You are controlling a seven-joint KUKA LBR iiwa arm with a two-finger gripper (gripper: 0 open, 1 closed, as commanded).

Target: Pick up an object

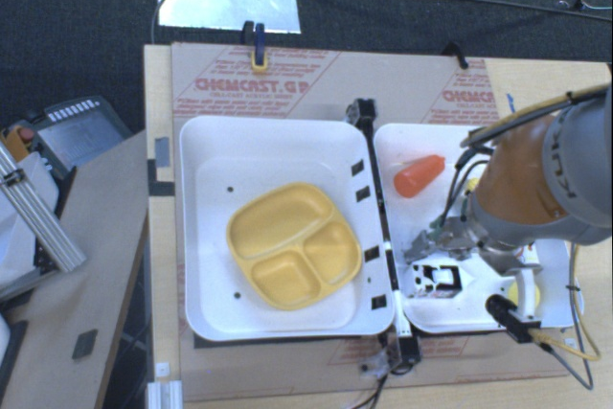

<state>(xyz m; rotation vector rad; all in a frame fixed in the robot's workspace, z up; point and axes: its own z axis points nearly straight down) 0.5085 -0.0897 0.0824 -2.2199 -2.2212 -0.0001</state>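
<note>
Arm: reaches in over right bin.
Gripper: low near bin's front; grip state cannot tell.
Orange object: right bin, rear, apart from gripper.
Yellow divided tray: lying in left bin.

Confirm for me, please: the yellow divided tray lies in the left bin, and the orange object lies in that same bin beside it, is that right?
Not quite. The yellow divided tray does lie in the left bin, but the orange object lies in the right bin, near its far edge, as the camera view shows.
</note>
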